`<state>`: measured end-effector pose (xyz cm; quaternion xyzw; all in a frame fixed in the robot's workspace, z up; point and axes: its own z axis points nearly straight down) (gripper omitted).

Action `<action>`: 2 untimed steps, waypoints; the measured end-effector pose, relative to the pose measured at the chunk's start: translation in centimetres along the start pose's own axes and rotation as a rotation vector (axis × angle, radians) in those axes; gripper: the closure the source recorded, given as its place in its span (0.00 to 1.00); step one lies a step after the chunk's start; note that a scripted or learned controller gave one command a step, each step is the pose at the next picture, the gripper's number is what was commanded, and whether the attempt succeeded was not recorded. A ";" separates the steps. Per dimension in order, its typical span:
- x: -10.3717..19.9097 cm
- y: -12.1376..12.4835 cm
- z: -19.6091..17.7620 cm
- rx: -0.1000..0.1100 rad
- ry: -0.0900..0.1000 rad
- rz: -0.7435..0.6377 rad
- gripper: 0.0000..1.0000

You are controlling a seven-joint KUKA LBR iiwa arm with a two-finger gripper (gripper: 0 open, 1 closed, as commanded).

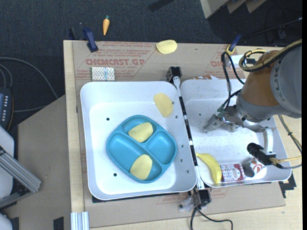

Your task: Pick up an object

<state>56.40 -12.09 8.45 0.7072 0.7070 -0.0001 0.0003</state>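
Banana [211, 167] lies below end effector [213, 123] (apart).

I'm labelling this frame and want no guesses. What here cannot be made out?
- Gripper: fingers small and blurred in the camera view; open or shut unclear.
- Right bin: its far right side is covered by the arm.
- Packet beside the banana: print too small to read.
- Small object on the floor: too small to identify.

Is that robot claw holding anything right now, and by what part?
Nothing is held. The gripper hangs over bare floor of the right bin, fingers spread with nothing between them.
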 end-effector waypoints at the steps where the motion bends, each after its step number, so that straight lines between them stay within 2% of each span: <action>1: 1.5 -6.5 0.0 0.002 0.001 0.000 0.00; 2: -1.9 -1.6 0.0 -0.001 -0.001 -0.001 0.00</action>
